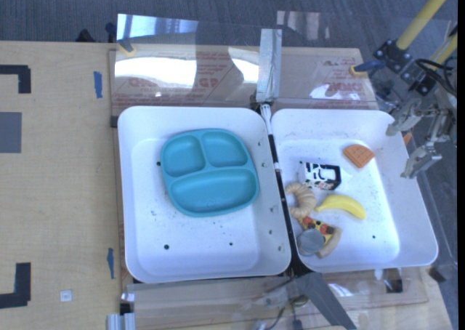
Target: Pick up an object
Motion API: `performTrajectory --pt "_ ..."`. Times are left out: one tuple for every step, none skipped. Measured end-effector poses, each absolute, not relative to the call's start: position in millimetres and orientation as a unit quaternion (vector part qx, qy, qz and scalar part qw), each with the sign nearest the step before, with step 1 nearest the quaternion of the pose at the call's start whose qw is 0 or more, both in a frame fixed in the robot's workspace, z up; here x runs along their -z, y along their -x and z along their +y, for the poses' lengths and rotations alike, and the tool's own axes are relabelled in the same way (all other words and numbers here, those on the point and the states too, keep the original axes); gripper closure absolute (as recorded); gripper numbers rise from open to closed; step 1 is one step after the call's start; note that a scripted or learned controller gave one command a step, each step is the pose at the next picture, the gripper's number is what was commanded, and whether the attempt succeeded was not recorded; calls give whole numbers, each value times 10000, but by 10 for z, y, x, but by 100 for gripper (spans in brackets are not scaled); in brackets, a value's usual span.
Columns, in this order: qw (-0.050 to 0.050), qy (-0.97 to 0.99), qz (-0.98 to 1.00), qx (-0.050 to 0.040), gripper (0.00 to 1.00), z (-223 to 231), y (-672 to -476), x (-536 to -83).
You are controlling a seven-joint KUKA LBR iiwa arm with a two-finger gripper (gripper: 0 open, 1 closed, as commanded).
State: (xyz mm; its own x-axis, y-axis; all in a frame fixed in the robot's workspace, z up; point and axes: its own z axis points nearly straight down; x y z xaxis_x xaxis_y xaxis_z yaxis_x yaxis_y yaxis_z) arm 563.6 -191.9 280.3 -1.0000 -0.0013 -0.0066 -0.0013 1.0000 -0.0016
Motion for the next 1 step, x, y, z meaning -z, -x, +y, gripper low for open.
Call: performTrajectory --pt "-41 -1201 9928 -13 0 -1888 -6649 -1243"
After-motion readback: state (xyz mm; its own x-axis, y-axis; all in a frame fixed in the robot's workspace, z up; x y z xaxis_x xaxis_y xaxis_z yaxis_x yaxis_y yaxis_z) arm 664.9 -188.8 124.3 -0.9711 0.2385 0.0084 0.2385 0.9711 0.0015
